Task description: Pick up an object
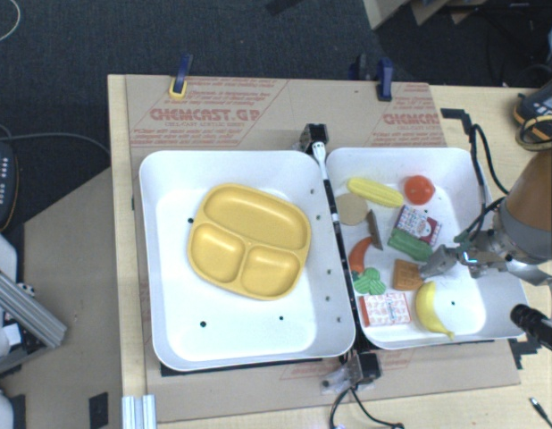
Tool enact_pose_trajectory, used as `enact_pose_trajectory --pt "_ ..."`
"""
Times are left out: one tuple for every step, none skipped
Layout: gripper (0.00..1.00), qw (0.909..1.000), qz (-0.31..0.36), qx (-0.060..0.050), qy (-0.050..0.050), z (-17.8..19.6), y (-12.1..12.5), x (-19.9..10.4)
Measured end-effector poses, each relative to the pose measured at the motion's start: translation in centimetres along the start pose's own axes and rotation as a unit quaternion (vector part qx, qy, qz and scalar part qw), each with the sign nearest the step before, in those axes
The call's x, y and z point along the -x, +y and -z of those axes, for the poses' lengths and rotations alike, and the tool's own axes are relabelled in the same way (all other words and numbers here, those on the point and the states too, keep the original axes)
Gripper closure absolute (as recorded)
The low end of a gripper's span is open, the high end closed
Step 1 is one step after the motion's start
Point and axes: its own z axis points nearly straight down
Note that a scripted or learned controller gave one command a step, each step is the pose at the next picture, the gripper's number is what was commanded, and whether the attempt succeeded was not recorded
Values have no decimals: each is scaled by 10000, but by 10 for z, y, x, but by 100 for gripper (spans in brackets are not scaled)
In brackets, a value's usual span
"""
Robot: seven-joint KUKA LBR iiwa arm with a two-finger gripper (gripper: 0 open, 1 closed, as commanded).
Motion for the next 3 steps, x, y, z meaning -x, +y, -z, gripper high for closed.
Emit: enact_pose_trajectory --pt "0 10000 0 33 11 -49 2 -1" --pt "100 10000 5 82 -1 -34 5 -1" --pt "100 10000 7 53 -28 9 1 -4"
